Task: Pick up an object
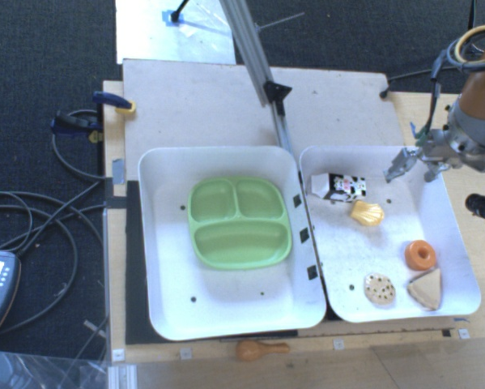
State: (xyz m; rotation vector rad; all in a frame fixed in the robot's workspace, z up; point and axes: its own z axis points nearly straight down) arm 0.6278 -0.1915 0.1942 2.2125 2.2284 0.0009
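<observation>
**Right bin: pincer state unclear**

The pincer (414,162) hangs over the right white bin's (451,217) far edge; whether it is spread cannot be told. A small black-and-white printed carton (338,187) lies far-left in that bin, long axis left-right, print unreadable. Just beside it lies a yellow shell-shaped toy (368,213). An orange ring (421,254), a speckled cookie (379,289) and a tan wedge (427,288) sit nearer.

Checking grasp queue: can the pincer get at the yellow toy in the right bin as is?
Probably yes. The yellow toy lies apart from its neighbours, with bare bin floor between it and the pincer hovering over the right bin's far side.
</observation>
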